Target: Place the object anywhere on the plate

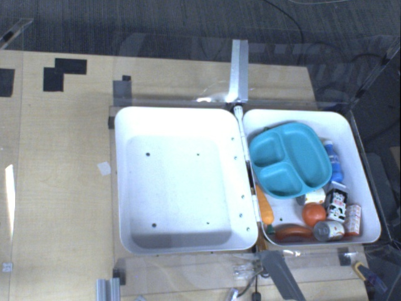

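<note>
We see two shallow white bins side by side on the wooden desk [62, 187]. The left bin [178, 234] shows a bare white floor with a few small dark dots. The right bin [351, 137] holds a blue plate [289, 158] with three compartments, lying toward the bin's far edge and tilted a little, its left rim close to the wall shared with the left bin.

Along the right bin's near edge lies a cluster of small things. An orange carrot [265, 208] lies along the left wall, just below the plate. A round orange-red fruit [313, 214] sits near the plate's near rim, with a dark red item [293, 232] just beside it at the near edge. A grey can [328, 230] lies near the near right corner, and a black-and-white box [338, 205] sits beside it. A blue bottle [333, 162] rests along the right wall, touching the plate's right rim.

We cannot tell the hand's state from this view.
</note>
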Motion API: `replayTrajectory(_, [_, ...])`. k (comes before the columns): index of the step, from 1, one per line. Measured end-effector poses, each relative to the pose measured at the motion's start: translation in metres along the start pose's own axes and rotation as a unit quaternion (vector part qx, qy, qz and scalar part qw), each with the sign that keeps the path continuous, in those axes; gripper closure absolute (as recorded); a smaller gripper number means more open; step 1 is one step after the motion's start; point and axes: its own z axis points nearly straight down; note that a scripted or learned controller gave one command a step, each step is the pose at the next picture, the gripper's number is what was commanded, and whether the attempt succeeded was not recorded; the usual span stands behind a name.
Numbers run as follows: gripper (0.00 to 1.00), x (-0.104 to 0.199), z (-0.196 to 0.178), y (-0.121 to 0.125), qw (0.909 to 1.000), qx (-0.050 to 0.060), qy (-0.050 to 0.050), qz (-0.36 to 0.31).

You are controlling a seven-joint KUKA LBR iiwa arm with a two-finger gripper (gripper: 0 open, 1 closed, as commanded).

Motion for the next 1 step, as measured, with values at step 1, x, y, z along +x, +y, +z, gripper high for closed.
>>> replayTrajectory(1, [0.00, 0.0196, 0.0152, 0.0031, 0.9923, 0.000, 0.000, -0.124])
